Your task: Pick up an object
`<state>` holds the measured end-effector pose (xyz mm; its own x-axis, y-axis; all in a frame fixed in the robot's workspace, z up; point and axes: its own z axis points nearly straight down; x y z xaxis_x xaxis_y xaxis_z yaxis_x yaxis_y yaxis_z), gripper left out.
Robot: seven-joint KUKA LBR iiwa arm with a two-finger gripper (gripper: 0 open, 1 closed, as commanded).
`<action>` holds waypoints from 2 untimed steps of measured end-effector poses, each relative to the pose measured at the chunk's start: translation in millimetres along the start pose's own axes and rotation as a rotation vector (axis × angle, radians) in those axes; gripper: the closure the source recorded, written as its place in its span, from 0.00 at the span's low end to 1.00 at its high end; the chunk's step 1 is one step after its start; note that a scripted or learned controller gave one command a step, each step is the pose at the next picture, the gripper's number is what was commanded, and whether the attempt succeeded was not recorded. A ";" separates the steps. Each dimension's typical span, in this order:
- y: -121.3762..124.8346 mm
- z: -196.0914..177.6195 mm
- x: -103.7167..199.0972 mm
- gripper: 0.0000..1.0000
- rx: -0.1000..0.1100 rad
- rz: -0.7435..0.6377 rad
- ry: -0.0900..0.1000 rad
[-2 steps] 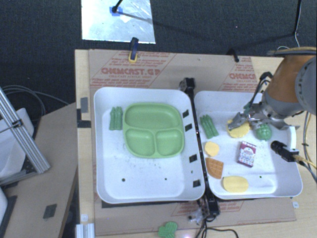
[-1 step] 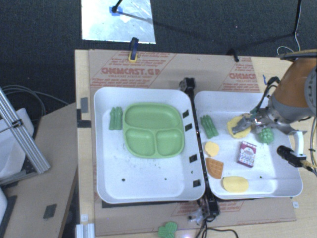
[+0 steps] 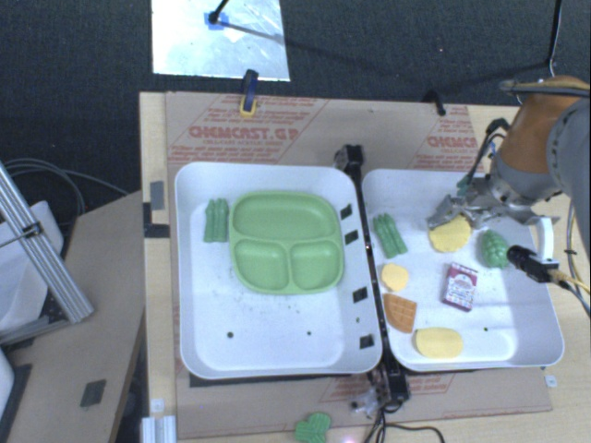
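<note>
Just beside the end effector (image 3: pixel 450 212), a rounded yellow piece (image 3: pixel 450 236).

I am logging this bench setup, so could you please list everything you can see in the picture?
white bins: two, white, side by side on the bench
divided plate: one, light green, middle of the left bin
green bean piece: one, green, left bin, just left of the plate
green pod: one, green, right bin, near its left wall
yellow lump: one, yellow, upper part of the right bin
small yellow piece: one, yellow, right bin, below the pod
waffle-like piece: one, orange-brown, right bin, below the small yellow piece
yellow oblong: one, yellow, near the right bin's front wall
red box: one, red, centre of the right bin
green knobbly item: one, green, right of the yellow lump
pincer: one, grey, just above the yellow lump
</note>
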<state>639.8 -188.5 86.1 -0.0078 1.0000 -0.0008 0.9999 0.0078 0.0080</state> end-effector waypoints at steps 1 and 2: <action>0.1 -14.2 -3.4 1.00 -0.005 0.002 -0.005; -0.3 -13.4 -3.4 0.00 -0.003 0.001 -0.004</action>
<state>639.4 -191.9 99.5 -0.0063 1.0000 -0.0052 0.9999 0.0064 0.0113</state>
